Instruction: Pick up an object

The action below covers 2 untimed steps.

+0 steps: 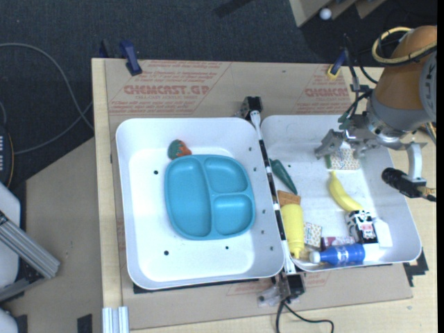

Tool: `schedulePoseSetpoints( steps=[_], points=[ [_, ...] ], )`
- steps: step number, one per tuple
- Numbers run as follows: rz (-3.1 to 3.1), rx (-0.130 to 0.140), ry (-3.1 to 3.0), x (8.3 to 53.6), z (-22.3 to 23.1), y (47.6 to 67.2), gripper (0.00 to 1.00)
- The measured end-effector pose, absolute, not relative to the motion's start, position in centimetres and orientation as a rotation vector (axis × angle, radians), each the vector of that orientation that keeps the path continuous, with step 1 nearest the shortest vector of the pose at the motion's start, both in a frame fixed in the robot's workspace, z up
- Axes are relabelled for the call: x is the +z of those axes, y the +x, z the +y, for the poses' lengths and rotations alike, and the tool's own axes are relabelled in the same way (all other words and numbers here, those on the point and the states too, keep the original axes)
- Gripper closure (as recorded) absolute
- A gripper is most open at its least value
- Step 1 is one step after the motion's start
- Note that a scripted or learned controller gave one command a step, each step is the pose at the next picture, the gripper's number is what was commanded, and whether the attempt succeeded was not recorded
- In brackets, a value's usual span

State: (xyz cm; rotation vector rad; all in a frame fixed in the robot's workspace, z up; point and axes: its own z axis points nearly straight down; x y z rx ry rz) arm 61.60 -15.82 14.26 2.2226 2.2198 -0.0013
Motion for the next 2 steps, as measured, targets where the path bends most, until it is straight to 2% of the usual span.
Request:
schedulePoseSetpoints(
  steps=[1,2],
  points=[
    [2.222,-0.002,2.224,8.4,-16.9,57.1,0.0],
    [2.22,0.002,2.222,9.5,-16.8,57.2,1.0]
  ],
)
